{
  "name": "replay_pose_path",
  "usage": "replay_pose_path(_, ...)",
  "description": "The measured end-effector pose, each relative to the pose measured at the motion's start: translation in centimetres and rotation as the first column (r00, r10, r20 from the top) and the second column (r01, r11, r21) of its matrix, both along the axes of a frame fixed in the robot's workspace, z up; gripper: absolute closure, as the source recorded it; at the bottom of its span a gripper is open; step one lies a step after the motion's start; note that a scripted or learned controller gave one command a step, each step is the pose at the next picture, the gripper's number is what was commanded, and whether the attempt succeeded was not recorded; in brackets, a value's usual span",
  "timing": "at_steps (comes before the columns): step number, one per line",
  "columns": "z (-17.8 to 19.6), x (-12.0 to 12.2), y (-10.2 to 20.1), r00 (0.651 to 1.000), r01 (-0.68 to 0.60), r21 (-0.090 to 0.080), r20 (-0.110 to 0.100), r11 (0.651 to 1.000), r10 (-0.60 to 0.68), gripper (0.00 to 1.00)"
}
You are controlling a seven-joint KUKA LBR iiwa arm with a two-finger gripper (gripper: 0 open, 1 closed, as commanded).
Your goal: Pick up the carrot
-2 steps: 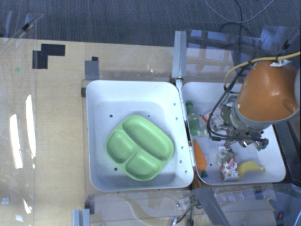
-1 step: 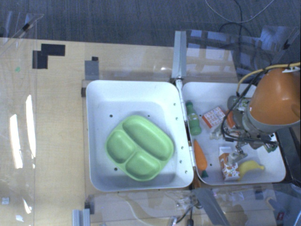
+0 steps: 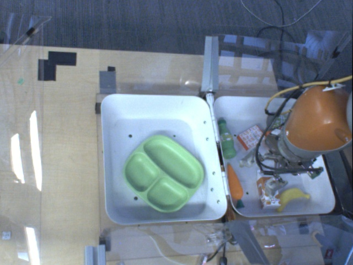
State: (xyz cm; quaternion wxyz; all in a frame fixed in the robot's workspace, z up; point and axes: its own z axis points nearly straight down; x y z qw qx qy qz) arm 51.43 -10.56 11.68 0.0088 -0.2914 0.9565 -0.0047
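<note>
The carrot is orange and lies along the left wall of the right bin, near its front corner. The arm with its orange band hangs over the middle of that bin, to the right of the carrot. My gripper points down below the band, above a small carton, and stands apart from the carrot. The arm hides most of the gripper.
A green bottle lies behind the carrot along the same wall. A red-and-white packet, a small carton and a banana lie in the right bin. The left bin holds a green divided plate.
</note>
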Motion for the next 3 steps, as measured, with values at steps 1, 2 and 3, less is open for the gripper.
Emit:
replay_pose_path(1,-0.5,6.5,-8.0,0.998,-0.055,-0.010,0.026,0.998,0.056,0.00)
replay_pose_path(2,-2.8,4.2,-6.3,0.997,-0.072,0.005,-0.011,0.997,0.072,0.00)
replay_pose_path(3,-2.9,2.1,-9.3,0.984,-0.180,0.009,-0.003,0.984,0.180,0.00)
